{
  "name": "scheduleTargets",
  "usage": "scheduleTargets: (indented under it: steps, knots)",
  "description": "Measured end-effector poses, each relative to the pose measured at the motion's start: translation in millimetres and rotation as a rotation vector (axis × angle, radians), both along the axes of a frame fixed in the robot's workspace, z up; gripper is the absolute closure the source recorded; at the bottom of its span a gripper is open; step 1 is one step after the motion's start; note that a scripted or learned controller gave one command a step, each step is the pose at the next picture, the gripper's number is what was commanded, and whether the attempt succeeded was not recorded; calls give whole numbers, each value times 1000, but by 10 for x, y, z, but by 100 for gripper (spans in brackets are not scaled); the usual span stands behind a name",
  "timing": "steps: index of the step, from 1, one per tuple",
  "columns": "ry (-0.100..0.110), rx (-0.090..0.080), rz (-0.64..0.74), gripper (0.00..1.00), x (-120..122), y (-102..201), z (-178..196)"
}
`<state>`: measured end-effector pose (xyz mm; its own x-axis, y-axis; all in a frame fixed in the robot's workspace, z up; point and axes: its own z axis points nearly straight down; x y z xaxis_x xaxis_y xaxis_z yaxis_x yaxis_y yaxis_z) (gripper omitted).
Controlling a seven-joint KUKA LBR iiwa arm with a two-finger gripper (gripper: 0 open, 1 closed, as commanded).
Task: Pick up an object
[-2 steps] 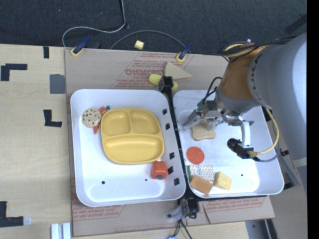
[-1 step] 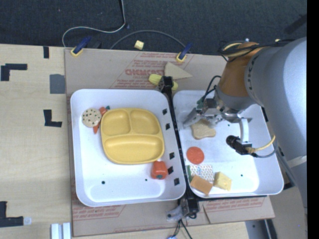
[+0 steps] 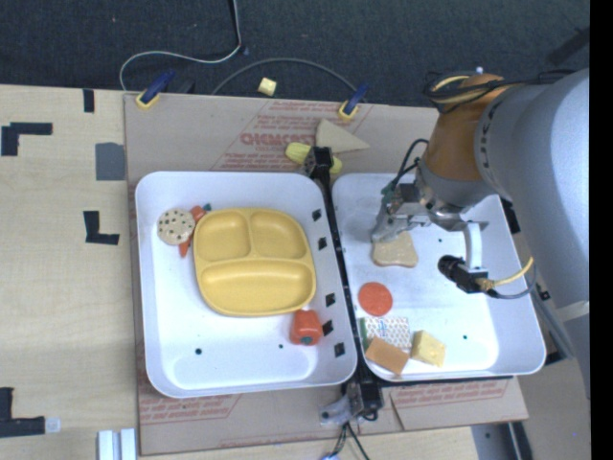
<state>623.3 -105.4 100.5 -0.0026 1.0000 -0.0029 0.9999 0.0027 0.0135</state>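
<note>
Crowding the near edge of the right bin (image 3: 498, 357): an orange block (image 3: 386, 356), a pale yellow block (image 3: 428, 349) and a patterned packet (image 3: 388, 331), all close together by the near-left corner, with a red disc (image 3: 375, 299) just beyond. Open white floor to the right of these, up to the bin's right wall. In the left bin (image 3: 163, 353), near edge bare, a small red-orange piece (image 3: 306, 327) touching the near-right corner of a yellow divided plate (image 3: 255, 260) that fills the bin's middle; narrow margins only between plate and dividing wall. At the plate's far-left corner, a speckled cookie (image 3: 175, 225) with a small orange bit (image 3: 199, 214) beside it. Farther in, over the right bin's far-left part, the gripper (image 3: 393, 228) pointing down, right at a tan bread slice (image 3: 395, 252) lying flat on the floor; fingertips at the slice's far edge, finger spacing cannot be told, and nothing seen clamped between them. Grey arm (image 3: 546, 151) reaching in from the right, orange band (image 3: 455, 142) above the wrist, forearm overhanging the bin's far-right corner. Beyond the bins, cardboard (image 3: 220, 132) with clamps and a cable.
</note>
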Motion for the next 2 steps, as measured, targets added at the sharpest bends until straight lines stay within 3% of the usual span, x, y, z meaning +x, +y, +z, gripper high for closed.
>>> scheduleTargets:
  steps: [1, 2]
  knots:
    - [2, 0, 0, 0, -6, 0, -10]
    - [9, 2, -1, 0, 35, -58, -117]
